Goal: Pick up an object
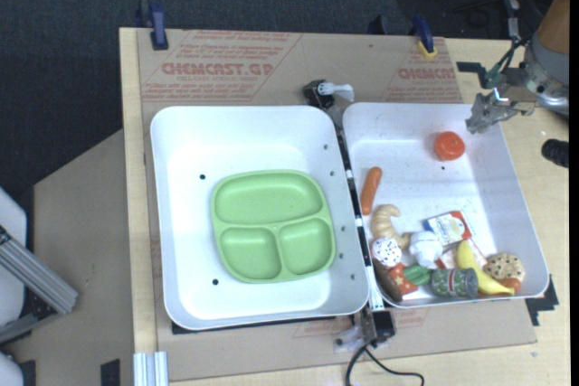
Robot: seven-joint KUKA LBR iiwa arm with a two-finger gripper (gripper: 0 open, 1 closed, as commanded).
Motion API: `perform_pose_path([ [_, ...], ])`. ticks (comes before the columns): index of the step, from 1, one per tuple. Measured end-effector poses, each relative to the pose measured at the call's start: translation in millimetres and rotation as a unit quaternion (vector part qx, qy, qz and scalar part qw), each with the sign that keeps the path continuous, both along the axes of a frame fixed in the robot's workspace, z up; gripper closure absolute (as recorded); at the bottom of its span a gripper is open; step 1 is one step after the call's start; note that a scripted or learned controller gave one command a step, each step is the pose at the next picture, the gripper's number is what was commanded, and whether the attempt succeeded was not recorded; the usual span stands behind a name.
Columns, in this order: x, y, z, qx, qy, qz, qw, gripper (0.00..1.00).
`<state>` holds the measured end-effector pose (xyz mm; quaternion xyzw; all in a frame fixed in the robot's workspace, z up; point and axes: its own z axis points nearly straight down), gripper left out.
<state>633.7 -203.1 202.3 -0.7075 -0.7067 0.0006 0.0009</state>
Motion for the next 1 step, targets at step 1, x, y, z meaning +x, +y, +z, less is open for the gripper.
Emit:
perform_pose_path([
  [1,-31.1,45.9,-66.2,0.0015,0.003,0.001,1.0,1.0],
])
